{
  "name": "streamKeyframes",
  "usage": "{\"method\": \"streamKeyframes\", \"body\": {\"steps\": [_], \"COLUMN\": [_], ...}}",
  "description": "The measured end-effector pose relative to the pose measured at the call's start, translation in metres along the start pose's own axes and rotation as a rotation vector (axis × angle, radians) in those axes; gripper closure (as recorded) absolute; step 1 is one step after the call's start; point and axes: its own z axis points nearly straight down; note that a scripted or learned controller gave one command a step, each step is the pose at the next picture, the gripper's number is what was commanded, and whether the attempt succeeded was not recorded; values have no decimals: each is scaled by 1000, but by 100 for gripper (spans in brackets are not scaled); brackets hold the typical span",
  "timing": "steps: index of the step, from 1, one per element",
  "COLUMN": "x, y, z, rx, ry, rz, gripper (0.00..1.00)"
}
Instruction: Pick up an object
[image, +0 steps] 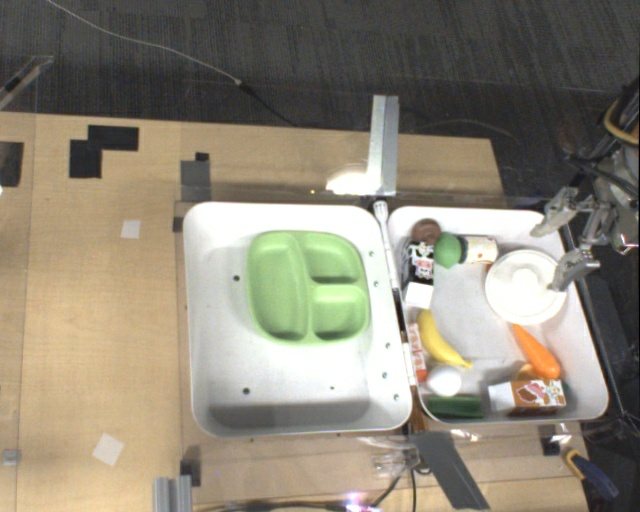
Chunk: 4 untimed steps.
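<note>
The grasp has not begun. The metal pincer hangs spread and empty at the right white bin's far edge, while the orange plastic carrot and yellow banana lie untouched inside.

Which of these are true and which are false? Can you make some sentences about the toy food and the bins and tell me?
1. The green divided plastic tray lies in the left white bin. True.
2. The yellow toy banana is in the left bin. False: it lies in the right white bin.
3. The orange toy carrot lies beside the round white bowl. True.
4. The metal two-finger gripper holds the banana. False: it is at the right bin's far right edge, away from the banana.
</note>
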Motion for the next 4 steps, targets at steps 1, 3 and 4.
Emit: {"method": "streamKeyframes", "body": {"steps": [1, 3, 4], "x": [33, 86, 90], "y": [-13, -12, -6], "z": [141, 177, 176], "rx": [-4, 4, 8], "ry": [13, -24, -30], "rz": [77, 106, 56], "gripper": [0, 0, 0]}}
